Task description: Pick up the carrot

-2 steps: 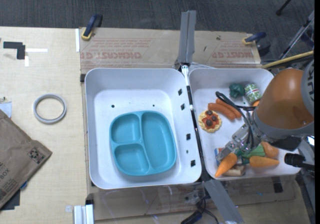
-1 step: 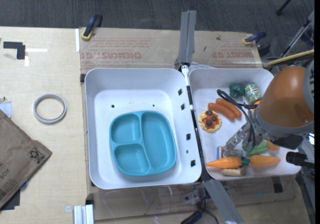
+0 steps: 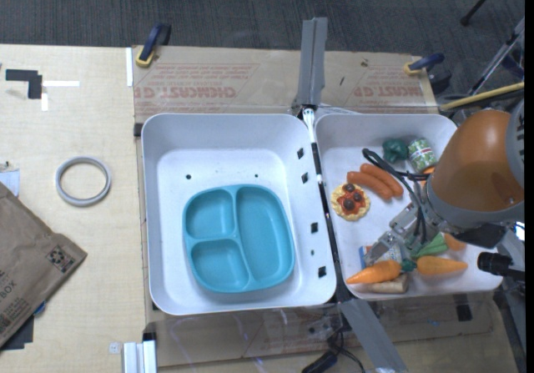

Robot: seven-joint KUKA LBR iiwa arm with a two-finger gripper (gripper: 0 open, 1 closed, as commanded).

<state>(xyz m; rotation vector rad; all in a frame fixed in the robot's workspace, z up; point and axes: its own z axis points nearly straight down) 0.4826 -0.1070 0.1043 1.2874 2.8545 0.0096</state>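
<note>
The carrot (image 3: 375, 272) is found at the right bin's (image 3: 334, 154) front edge. The gripper (image 3: 399, 239) is poised just above it; the fingers' opening cannot be told. A straddle across the carrot's middle is advised.

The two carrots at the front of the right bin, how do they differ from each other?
The left carrot lies at the bin's front edge with its pointed tip toward the left bin; the right carrot points its tip toward the right wall. The left carrot rests against a pale beige piece; the right carrot lies just under the arm's orange band. Both are orange, lie flat, and meet at green tops.
</note>
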